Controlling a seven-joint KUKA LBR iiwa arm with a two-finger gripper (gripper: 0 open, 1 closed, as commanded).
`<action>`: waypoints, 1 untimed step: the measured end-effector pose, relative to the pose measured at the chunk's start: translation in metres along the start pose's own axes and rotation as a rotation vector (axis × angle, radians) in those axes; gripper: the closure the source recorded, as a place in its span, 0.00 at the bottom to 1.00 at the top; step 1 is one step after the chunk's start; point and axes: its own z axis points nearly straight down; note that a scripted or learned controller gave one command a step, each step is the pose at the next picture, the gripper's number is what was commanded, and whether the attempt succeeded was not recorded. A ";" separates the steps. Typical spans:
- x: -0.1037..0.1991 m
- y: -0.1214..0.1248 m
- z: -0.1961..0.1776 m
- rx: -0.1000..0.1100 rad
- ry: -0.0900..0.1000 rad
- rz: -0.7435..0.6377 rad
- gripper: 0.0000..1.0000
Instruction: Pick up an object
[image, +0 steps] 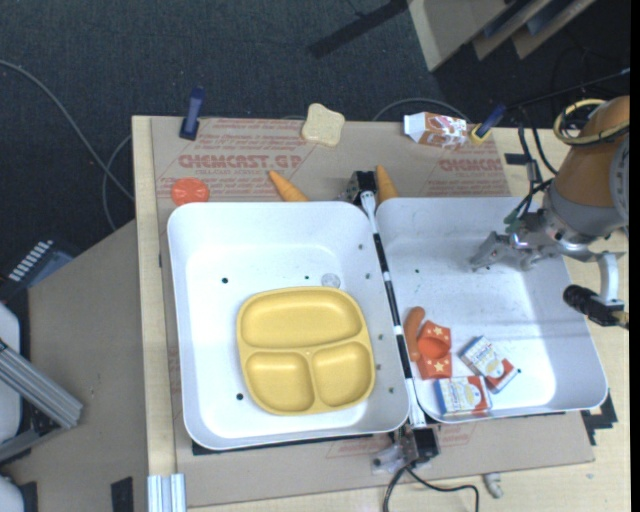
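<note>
Gripper (500, 250) above right bin (560, 300) (cartons (470, 375) near front).

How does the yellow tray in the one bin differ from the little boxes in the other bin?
The yellow tray is one large piece with three compartments; the small boxes are several little cartons. The tray is plain yellow; the boxes are printed red, white and blue. The tray sits mid-bin in the left bin; the boxes cluster at the near edge of the right bin. Both lie flat, apart from the gripper.
</note>
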 end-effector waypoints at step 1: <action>0.065 -0.003 -0.133 -0.002 -0.003 0.001 0.00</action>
